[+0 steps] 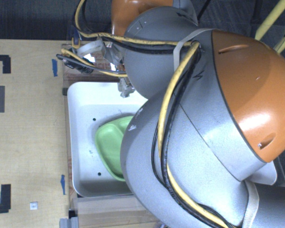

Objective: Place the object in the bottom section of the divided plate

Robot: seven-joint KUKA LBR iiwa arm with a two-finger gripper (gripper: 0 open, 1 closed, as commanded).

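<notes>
The arm (204,127) takes up most of the right and centre of the view, its grey casing and orange shells close to the camera, with a yellow cable and black cables running along its joints. It hangs over a white bin (80,127) and hides most of it. The worktop (28,127) spreads to the left, pale wood with black marks and bits of blue tape along the bin's edge. In the bin lies the green plate (109,144), only its left part showing; the rest is under the arm, so its sections cannot be made out. The gripper is hidden behind the arm's body, and its state cannot be told. The object to be placed cannot be made out either.
</notes>
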